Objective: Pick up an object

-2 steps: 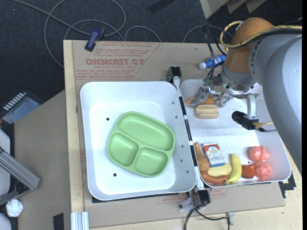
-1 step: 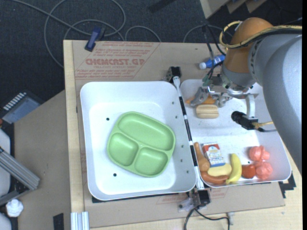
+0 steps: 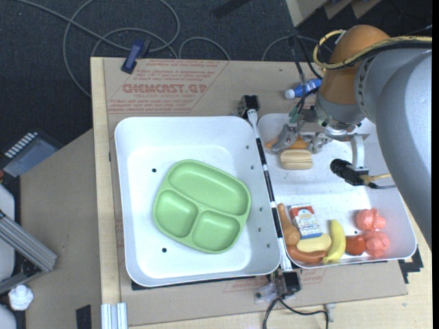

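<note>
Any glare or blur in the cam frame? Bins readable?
Camera view: left bin floor reads bright, near washed out; green tray sharp, soft shadow under it. The arm looms large and soft at right; end effector sits in its shade over the right bin, detail murky.

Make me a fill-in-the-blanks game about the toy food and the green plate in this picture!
1. The green plate lies in the ____ bin.
2. The green plate has ____ compartments.
3. The yellow banana lies in the ____ bin.
4. The gripper hangs right above the tan ____.

Missing words: left; three; right; bread roll
</note>
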Available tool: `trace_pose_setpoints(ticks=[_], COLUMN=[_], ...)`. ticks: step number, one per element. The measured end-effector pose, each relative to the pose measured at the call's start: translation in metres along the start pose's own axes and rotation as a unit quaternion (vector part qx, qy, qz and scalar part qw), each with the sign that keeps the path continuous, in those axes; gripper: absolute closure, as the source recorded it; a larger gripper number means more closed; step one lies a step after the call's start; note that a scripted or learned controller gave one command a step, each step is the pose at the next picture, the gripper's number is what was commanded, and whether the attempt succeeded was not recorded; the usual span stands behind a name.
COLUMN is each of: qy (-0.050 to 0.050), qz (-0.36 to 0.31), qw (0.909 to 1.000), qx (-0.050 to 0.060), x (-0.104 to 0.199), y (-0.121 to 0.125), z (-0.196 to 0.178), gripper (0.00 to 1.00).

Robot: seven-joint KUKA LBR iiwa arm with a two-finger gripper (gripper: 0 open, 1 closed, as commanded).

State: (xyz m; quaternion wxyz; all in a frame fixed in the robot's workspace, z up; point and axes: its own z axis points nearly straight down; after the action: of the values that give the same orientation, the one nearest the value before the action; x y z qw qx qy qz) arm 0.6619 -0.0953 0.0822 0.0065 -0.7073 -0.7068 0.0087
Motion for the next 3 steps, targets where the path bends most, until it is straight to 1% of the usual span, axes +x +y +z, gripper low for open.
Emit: trace_pose_setpoints(ticks=[1, 2, 3], qy=[0.002, 0.001, 0.001], qz=[0.000, 0.000, 0.000], qw=[1.0000, 1.0000, 1.0000], qx=[0.000, -0.005, -0.001], x=[-0.0023, 0.0009, 0.0009], y=[0.0000, -0.0023, 0.0002], z=[0.0006, -0.0012, 0.0004], gripper=[0.00, 0.00, 0.00])
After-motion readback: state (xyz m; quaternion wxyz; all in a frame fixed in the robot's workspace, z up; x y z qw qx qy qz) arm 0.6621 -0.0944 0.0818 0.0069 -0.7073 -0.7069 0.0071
